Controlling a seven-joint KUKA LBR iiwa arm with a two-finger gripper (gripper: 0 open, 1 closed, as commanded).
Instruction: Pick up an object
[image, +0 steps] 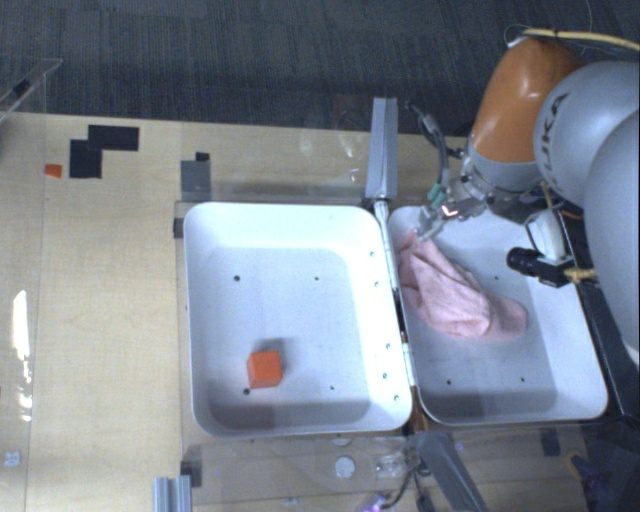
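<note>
Seen from above, the gripper (432, 224) hangs over the right bin's (560, 400) upper left corner, its fingers clenched on one end of a pink cloth (455, 292), which trails down and right across the bin floor. A small orange block (265, 369) sits in the left bin (215, 300), toward its lower left.

Grey arm (590, 130) reaching from right, wrist angled down-left
</note>
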